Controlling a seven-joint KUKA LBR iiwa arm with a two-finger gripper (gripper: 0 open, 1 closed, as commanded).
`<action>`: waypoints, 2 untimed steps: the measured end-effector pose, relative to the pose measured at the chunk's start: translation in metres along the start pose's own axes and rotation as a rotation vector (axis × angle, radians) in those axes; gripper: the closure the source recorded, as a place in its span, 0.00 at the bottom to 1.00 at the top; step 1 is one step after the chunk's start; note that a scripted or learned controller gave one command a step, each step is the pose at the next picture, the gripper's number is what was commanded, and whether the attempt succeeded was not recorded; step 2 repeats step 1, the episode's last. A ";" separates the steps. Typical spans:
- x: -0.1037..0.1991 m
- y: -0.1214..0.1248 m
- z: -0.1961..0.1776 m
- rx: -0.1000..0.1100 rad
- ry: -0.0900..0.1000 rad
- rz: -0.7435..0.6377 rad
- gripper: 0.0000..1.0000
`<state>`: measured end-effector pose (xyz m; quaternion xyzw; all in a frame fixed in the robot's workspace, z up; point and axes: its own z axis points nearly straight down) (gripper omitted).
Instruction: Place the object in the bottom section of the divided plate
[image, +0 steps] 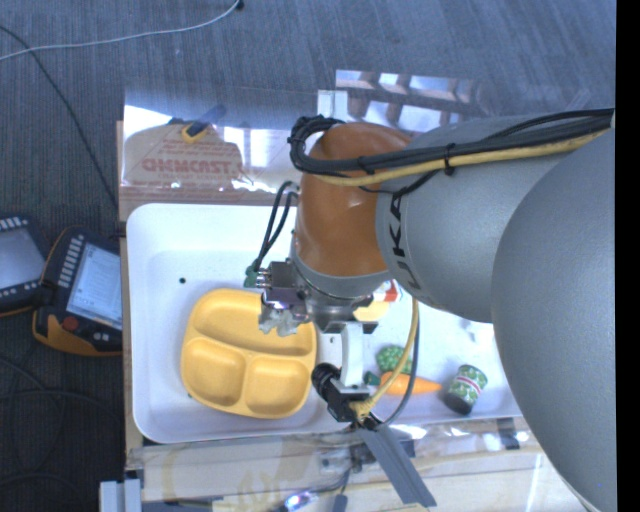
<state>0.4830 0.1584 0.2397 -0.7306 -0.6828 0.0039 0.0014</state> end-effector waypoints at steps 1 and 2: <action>0.000 0.000 0.000 0.000 0.000 0.001 0.00; 0.000 0.000 0.000 0.000 0.000 0.001 0.00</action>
